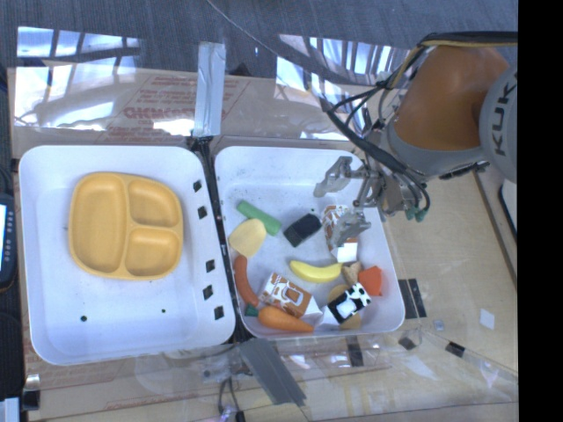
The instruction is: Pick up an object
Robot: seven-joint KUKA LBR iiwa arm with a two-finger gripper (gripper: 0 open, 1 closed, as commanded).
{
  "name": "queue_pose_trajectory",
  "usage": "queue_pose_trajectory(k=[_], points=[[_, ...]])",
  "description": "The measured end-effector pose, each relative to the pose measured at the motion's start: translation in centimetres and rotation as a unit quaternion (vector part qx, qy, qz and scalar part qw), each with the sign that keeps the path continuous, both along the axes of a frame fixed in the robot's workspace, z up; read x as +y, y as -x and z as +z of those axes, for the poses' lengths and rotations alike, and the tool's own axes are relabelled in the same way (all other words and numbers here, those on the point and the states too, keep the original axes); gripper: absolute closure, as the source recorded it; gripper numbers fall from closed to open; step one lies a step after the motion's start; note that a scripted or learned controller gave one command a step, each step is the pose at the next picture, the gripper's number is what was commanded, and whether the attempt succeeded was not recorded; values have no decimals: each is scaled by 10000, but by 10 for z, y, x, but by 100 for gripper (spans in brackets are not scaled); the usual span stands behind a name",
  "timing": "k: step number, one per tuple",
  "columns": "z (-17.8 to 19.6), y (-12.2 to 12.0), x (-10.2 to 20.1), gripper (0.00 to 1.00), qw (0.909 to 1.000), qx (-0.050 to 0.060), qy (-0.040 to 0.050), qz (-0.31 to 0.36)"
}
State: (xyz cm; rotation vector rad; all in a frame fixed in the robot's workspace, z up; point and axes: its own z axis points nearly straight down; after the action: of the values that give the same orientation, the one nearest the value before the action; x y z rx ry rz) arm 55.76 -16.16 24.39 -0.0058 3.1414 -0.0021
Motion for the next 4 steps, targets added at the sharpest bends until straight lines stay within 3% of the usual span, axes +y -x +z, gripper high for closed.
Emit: queue_pose_trajectory(k=[1,2,3,4], points=[[-144,-24,-39,0,9983,-28,4,582],[-135,-25,-36,100,9980,-24,1,629],[-39,-76,-39,100,9997,-48,10,247],[18,-101,-12,100,9998,-32,0,-201]])
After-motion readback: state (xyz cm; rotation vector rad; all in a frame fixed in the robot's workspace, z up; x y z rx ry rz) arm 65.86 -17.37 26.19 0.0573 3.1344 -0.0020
